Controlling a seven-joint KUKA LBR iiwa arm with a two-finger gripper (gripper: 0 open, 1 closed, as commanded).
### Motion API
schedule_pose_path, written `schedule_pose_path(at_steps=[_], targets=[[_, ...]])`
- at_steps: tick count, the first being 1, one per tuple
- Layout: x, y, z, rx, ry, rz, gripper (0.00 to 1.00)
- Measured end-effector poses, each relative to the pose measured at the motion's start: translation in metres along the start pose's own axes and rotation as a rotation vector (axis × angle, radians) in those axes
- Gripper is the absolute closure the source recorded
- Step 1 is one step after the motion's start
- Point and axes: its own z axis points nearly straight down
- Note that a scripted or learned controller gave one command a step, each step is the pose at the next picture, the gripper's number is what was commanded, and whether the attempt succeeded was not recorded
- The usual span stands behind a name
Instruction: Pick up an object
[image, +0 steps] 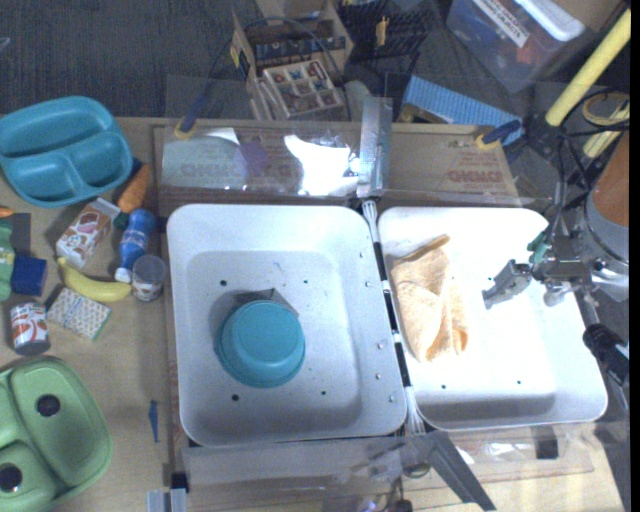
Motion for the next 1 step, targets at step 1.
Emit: schedule_pose_path(at_steps=[1], targets=[[0.0033, 0.0503, 0.1586, -0.001, 0.0, 0.099, 0.0]])
